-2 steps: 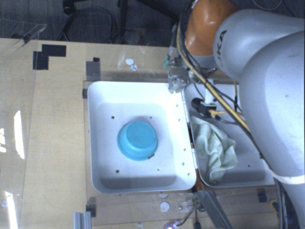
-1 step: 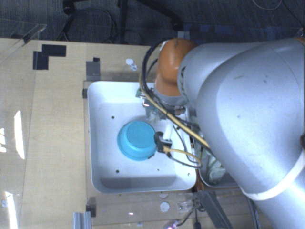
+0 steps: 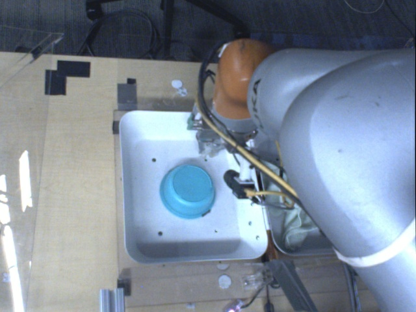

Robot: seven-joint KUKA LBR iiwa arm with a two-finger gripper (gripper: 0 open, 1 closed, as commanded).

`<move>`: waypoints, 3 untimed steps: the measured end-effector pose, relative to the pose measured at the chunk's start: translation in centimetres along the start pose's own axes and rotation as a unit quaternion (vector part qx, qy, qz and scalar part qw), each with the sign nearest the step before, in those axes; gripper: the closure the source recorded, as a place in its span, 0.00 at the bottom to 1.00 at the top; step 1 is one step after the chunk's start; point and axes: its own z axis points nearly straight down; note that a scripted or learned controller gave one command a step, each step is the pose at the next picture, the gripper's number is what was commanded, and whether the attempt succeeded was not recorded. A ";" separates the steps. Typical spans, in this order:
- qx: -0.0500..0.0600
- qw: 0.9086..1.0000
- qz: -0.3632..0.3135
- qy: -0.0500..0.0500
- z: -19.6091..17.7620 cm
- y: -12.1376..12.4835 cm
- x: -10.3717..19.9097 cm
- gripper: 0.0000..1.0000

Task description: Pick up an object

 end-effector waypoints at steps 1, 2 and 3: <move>0.000 0.990 0.139 0.000 -7.5 -0.8 -6.2 1.00; 0.001 0.993 0.122 -0.001 0.7 1.0 -0.9 1.00; -0.001 0.976 0.218 0.000 -12.2 -0.9 -6.9 1.00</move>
